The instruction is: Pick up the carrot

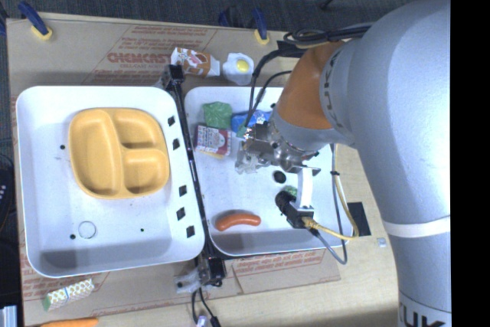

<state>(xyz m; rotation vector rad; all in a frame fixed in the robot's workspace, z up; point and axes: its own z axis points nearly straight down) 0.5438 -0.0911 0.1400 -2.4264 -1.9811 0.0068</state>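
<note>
Carrot (pixel 237 221): you will find it lying flat in the right bin (pixel 268 243), near that bin's front wall and left of centre. It is an orange-red stick with rounded ends, long axis roughly parallel to the wall. Nothing touches it.

Gripper (pixel 249 153): you see it over the middle of the same bin, farther back than the carrot and well apart from it, pointing toward the divider between the bins. Whether it is open or closed you cannot tell, since the metal at its tip is blurred. Nothing visible is in its grasp.

Arm (pixel 383 111): the grey body and orange band enter from the right and cover the bin's right side. A black cable fitting (pixel 293 209) hangs below the wrist, right of the carrot.

Other contents of the right bin: green block (pixel 217 115), blue piece (pixel 254 121) partly under the wrist, and red-and-white packet (pixel 211 140), all grouped at the back left.

Left bin (pixel 46 241): holds a yellow divided tray (pixel 119 151).

An orange sliver (pixel 69 322) sits at the lower frame edge, cut off; you cannot identify it.
</note>
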